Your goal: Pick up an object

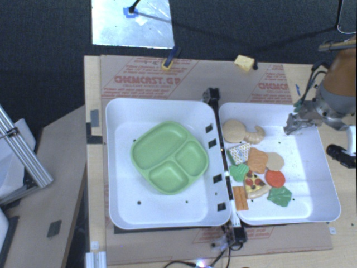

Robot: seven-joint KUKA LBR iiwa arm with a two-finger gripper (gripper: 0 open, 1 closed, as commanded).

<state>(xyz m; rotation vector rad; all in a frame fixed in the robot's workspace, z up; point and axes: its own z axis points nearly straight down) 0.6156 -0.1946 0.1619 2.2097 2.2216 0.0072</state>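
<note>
Approach step, nothing grasped yet. Gripper (294, 124) over upper right of right bin (315, 172), above bare floor; finger state impossible to tell. Toy food heaped at bin's left-centre, well apart from gripper: croissant (255, 134) nearest, long axis running lower left to upper right, horns curling upward. Next move probably calls for shift toward frame left, descent over croissant, fingers across its narrow width.

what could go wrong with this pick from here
The toy foods lie packed together against the right bin's left wall, so a grab may catch two pieces or slip between them. The gripper hangs over bare floor near the far right corner, apart from the pile, and could close on nothing.
</note>
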